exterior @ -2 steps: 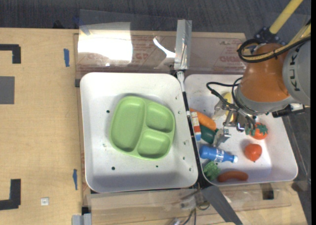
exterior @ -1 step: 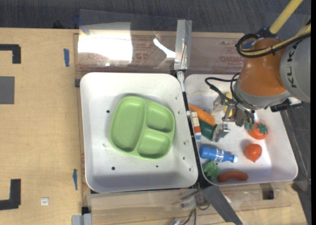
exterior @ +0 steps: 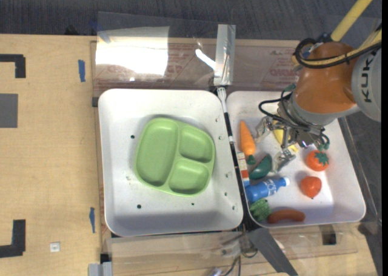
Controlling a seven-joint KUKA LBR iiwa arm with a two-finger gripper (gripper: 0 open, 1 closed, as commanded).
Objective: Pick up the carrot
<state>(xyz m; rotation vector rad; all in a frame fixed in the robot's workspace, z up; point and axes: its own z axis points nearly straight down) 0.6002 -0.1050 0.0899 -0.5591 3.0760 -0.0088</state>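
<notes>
The gripper [exterior: 290, 145] hangs low over the right bin [exterior: 345, 208], under the arm's [exterior: 324, 84] big orange band and a loop of black cable. Its metal parts are shiny and tangled to look at, so I cannot tell how it is set. Nothing can be seen held in it. The carrot [exterior: 247, 137] lies just to its left, near the left wall of the right bin. The carrot is orange, and it is long and thin, with one end pointing up the picture and the other end pointing down. It looks apart from the gripper. Just below the carrot is a dark green toy vegetable [exterior: 261, 166], and it is near the gripper's low end. Below that is a blue bottle [exterior: 265, 188] with a white cap, lying on its side. A leafy green toy [exterior: 260, 209] sits near the bottom wall, and a red sausage [exterior: 286, 215] lies beside it. To the right of the gripper is a small tomato [exterior: 317, 159] with a green top. Under the tomato is a red strawberry [exterior: 311, 186]. The left bin [exterior: 115, 147] sits side by side with the right one. In it lies a light green plate [exterior: 174, 156] with three parts. Both bins rest on a wooden bench [exterior: 45, 147].
</notes>
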